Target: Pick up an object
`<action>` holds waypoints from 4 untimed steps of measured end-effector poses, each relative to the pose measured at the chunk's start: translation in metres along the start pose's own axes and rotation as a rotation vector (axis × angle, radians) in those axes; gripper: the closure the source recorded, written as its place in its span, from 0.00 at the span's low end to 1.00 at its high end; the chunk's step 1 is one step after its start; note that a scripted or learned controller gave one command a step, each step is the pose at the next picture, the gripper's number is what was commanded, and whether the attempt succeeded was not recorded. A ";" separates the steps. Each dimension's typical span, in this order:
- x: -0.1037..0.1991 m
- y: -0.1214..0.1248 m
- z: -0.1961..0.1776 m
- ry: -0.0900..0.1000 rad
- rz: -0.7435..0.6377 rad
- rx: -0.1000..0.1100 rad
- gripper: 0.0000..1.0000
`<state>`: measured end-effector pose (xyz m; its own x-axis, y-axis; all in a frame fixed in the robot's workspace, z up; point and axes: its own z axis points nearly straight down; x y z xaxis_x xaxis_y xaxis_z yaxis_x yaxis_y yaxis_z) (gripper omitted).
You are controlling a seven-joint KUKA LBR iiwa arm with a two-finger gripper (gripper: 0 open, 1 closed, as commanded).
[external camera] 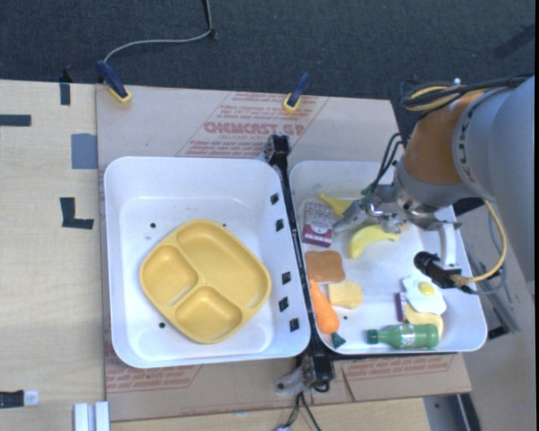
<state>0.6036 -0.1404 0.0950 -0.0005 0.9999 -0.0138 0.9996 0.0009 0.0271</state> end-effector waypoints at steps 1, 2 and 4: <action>0.025 0.056 0.011 0.014 -0.001 0.028 0.00; -0.023 -0.020 -0.049 0.012 0.002 0.027 0.00; -0.020 0.006 -0.088 0.011 0.001 0.026 0.00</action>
<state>0.6069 -0.1592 0.1830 0.0003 1.0000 -0.0024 1.0000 -0.0003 0.0014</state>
